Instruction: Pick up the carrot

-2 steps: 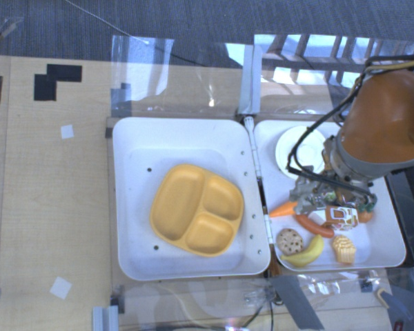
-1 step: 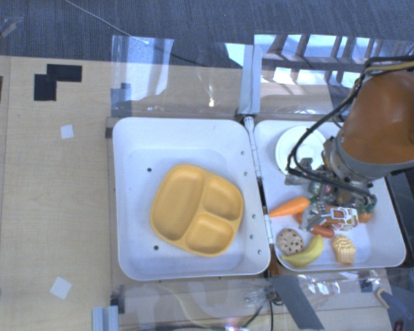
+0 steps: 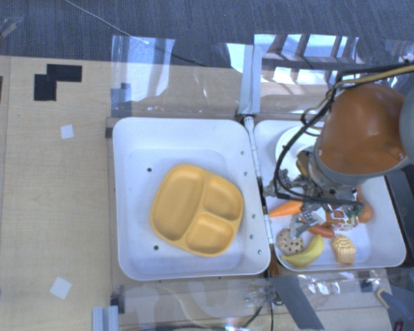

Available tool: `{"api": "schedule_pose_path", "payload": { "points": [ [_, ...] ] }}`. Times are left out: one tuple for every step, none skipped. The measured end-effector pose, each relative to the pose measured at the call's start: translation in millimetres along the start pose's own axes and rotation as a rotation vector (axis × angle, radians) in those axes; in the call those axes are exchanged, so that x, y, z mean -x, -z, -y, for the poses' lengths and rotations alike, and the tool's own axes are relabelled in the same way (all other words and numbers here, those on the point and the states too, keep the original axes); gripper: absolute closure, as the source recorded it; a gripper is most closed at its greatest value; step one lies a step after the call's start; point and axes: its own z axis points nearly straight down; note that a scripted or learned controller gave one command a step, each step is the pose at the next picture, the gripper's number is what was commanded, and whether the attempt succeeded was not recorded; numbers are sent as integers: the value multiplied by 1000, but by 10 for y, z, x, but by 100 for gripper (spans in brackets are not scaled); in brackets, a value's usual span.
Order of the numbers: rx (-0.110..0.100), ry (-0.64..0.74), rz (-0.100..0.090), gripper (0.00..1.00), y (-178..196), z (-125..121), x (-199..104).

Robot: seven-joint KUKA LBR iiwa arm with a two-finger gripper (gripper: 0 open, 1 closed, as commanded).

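Your arm's orange band (image 3: 362,133) hides much of the tool (image 3: 305,219); its grip you cannot tell. One carrot (image 3: 285,210) lies just left, one banana (image 3: 305,253) below.

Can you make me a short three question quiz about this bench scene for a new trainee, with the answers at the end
1. True or false: the yellow divided plate lies in the same bin as the carrot.
2. Which item lies nearest the near edge of the right bin? A) banana B) carrot C) divided plate
3. Fill in: the gripper hangs over the ____ bin.

Key
1. False. The plate is in the left bin; the carrot lies in the right bin by the divider.
2. A, the banana, beside the round cookie.
3. Right, close by the carrot's thick end.
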Motion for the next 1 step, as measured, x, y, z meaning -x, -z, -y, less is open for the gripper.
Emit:
{"api": "schedule_pose_path", "payload": {
  "points": [
    [-3, 434, 2, 0, 7, 155, -115]
  ]
}}
